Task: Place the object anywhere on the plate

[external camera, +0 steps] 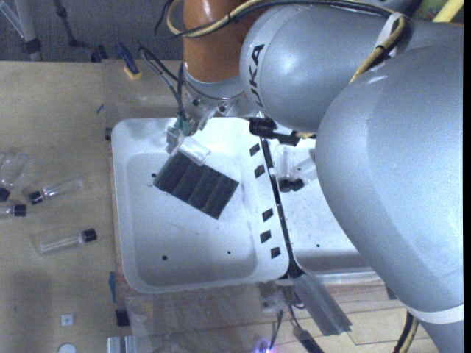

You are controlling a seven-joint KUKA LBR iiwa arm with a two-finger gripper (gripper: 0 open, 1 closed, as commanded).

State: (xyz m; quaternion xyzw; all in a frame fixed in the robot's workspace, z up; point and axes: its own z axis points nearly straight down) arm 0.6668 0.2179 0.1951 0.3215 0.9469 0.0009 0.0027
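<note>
Left bin (140, 274), nearest item to the camera: dark ribbed plate (197, 185), rectangular, lying flat and skewed on the bin floor, just below the gripper (184, 129). The object looks like the small pale block (194, 151) right under the gripper tip, at or over the plate's far edge; can't tell whether it's touching the plate or clear of it. Handling guess: light, rigid, probably smooth plastic, so slippery. It's small enough that a pinch across its short sides at mid-length looks safest, and a light squeeze should do. Looks: whitish to translucent, boxy, no markings I can resolve, washed out against the white bin. Gripper opening: can't tell from this angle, since the wrist and cables cover the tip, so I won't call the block held. The plate is a broad target directly below the tip, and its ribs may let the block tilt.
</note>
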